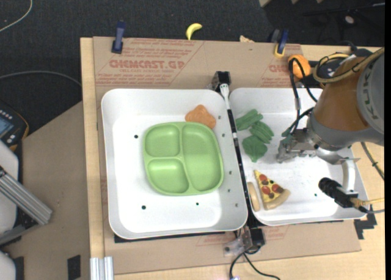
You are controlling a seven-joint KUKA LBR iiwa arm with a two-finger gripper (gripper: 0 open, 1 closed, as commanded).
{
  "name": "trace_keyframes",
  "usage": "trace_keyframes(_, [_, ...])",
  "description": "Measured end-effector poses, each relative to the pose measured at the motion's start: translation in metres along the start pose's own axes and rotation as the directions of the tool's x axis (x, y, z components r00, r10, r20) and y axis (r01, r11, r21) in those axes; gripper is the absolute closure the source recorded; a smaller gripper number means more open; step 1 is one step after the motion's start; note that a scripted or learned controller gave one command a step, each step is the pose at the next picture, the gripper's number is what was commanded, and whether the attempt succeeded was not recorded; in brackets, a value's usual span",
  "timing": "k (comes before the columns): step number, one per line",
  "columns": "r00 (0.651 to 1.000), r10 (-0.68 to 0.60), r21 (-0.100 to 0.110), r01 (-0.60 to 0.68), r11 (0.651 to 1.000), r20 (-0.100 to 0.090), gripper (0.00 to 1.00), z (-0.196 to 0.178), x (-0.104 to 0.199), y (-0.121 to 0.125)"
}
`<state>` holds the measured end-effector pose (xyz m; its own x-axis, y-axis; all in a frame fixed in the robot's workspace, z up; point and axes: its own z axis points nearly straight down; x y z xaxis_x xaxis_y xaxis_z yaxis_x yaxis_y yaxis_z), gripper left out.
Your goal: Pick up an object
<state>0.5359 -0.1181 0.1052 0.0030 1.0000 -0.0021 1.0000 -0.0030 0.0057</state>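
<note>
The claw (286,149) is hanging low inside the right bin (305,214), and whether its fingers are spread or pressed together cannot be told, since the wrist above is covering them; nothing is showing between them. The nearest candidates are sitting just to the claw's left: a cluster of green leaves (255,131), flat against the bin floor. Below and a little left of the claw, the pizza slice (272,191) is lying near the bin's front edge, with a pale round piece (253,194) just beside it. Far off to the left, in the other bin (119,169), a green tray (183,158) is resting with an orange piece (200,115) touching its upper rim. The main risk is that the claw is descending beside the leaves rather than over them, so the fingers may be closing on bare plastic. The leaves also look thin and limp, so they may be slipping out or tearing apart under a pinch. A push from one finger could be shoving them against the wall between the bins, where the claw is having little room. The cable (297,104) trailing by the wrist could be snagging too.
</note>
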Motion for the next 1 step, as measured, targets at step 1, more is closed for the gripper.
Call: trace_keyframes(1, [1.0,-0.011,-0.004,0.011,1.0,-0.003,1.0,-0.085,0.063,0.011])
